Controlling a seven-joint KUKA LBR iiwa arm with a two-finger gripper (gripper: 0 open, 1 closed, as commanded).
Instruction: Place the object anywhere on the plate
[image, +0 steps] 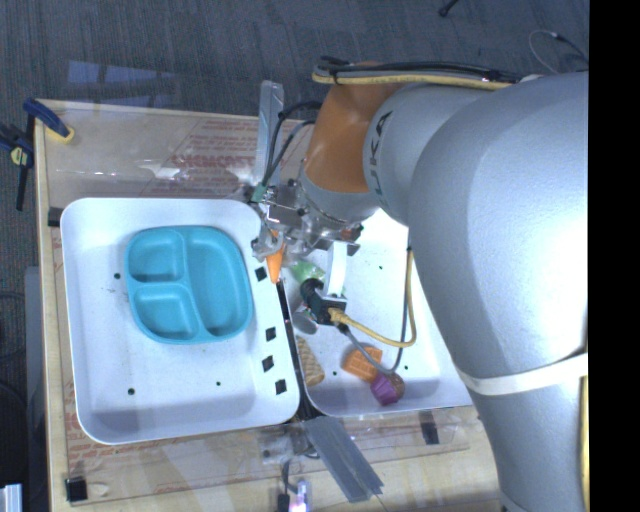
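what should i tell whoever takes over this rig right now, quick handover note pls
Gripper: low over the left edge of the right bin, near the divider between the bins; whether its fingers are open or shut can't be made out.
Plate: the blue sectioned plate lies in the left bin, nothing on it.
Objects: an orange piece and a purple piece lie near the right bin's front edge, with more small items by the gripper that are too cluttered to name.
Done: nothing placed yet.
Left: pick an object, carry it across, set it on the plate.
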